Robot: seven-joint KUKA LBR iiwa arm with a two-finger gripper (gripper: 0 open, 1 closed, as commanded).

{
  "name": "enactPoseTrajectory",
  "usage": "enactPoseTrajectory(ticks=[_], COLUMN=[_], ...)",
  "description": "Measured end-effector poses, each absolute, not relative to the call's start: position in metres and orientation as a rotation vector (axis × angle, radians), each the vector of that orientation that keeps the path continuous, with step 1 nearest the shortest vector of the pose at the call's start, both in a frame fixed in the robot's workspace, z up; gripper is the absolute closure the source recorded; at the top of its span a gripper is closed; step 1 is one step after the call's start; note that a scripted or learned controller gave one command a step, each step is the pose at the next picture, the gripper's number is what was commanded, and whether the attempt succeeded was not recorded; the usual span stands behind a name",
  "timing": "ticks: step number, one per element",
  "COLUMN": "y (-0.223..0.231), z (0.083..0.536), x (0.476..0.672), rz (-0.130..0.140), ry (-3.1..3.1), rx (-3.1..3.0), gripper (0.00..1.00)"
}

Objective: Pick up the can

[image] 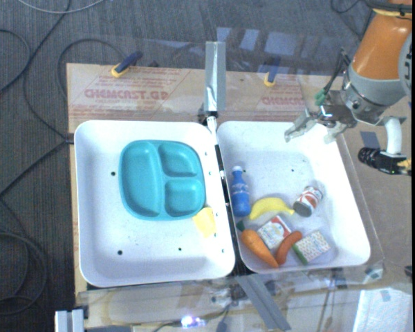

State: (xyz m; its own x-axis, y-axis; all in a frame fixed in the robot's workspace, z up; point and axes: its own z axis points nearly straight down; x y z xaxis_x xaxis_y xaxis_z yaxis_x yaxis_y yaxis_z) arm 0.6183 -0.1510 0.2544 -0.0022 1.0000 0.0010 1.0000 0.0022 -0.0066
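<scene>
Orange and tapered, a carrot (258, 247) lies at the lower edge of the right-hand shallow white bin (346, 178), just beside a red sausage-shaped toy (288, 246), a small white carton with a red label (273, 231) and a little green-and-pink box (312, 245). A step further up sit a yellow banana (270, 207) and a blue plastic bottle (240, 191) along the bin's left wall. The small red-and-white metal can (308, 200) lies tilted on its side right of the banana, close to it but seemingly apart, in the centre-right of that bin. In the left white bin (97, 254) rest a turquoise divided tray (162, 178) and a pale yellow block (205, 221).

Higher, at the upper right of the frame, the claw (311, 125) hangs over the far rim of the right bin, its two fingers spread and pinching nothing, well apart from the can. The wooden desk (145, 92) runs behind.

The step in hand looks like the approach: nothing is grasped yet. The next move calls for travelling toward the lower frame, centring over the can, turning the fingers across its narrow body and descending without nudging the banana.
</scene>
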Motion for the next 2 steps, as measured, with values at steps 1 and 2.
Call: enactPoseTrajectory(ticks=[1,2], y=[-0.186,-0.203], z=[0.128,0.089], x=[0.577,0.546], rz=[0.004,-0.012], ry=[-2.358,-2.308], rx=[-2.065,-2.145], gripper=[0.0,0.0])
